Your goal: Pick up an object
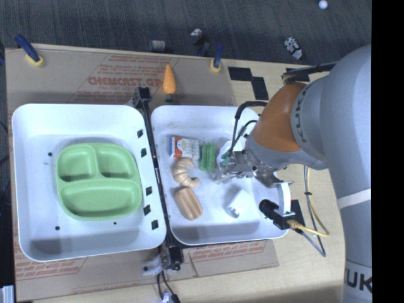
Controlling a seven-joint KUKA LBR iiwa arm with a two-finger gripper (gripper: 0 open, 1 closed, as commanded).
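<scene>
The right bin (208, 232) holds a small orange and white carton (184, 147), a green ridged piece (207, 156), a beige croissant-like piece (184, 172) and a tan bread-like piece (189, 202). A small white object (238, 200) lies further right on the bin floor. My gripper (228, 168) hangs low over the right bin, just right of the green piece and above the white object. The wrist's orange band (281, 126) and grey body cover much of the bin's right side.
The left bin (38, 232) holds a green divided plate (98, 180). An orange carrot-like toy (168, 79) lies on the cardboard behind the bins. Black clips (144, 96) run along the seam between the bins. Cables (309, 229) trail off the wrist at the right.
</scene>
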